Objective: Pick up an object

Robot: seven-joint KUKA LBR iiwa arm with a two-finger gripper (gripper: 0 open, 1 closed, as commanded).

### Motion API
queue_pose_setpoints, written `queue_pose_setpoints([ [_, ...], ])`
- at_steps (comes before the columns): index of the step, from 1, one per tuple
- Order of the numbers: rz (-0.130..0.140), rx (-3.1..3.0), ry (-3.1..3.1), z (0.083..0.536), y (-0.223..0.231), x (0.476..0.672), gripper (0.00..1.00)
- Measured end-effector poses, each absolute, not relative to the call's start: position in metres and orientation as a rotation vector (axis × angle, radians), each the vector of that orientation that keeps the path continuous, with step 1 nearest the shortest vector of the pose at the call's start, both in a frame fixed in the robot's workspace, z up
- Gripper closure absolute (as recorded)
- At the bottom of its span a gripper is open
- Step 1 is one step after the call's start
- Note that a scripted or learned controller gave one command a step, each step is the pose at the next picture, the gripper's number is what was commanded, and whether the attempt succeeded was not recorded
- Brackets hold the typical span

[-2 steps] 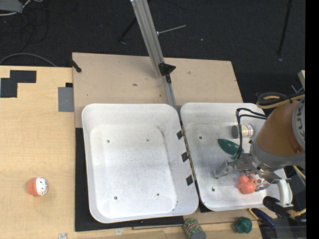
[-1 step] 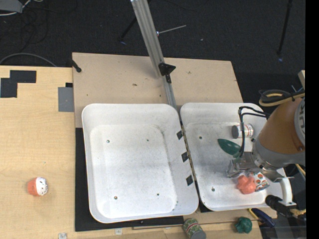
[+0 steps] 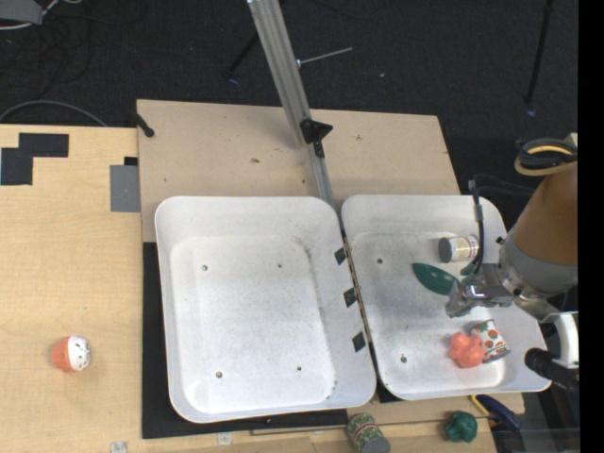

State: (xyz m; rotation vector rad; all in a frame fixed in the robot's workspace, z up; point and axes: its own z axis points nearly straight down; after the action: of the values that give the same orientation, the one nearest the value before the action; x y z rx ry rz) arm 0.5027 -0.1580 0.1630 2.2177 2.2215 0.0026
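While gripper (image 3: 469, 295) hovers in right white bin (image 3: 396, 225), you see dark green leaf-shaped object (image 3: 434, 276) just left of it, lying slantwise; finger state: cannot tell.

The bench (image 3: 236, 154) is bearing two white bins side by side, the left bin (image 3: 250, 310) and the right bin (image 3: 401, 243). Near its front edge a dark green thing (image 3: 461, 427) and a small can (image 3: 363, 432) are lying. A metal rail (image 3: 288, 74) is slanting over its far part.
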Motion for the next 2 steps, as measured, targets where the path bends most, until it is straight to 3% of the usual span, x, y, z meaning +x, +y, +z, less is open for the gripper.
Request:
queue_pose_setpoints([
  [1,0.001,2.220,2.221,0.214,-0.164,0.494,1.00],
  [2,0.002,2.218,2.220,0.270,-0.174,0.499,1.00],
])
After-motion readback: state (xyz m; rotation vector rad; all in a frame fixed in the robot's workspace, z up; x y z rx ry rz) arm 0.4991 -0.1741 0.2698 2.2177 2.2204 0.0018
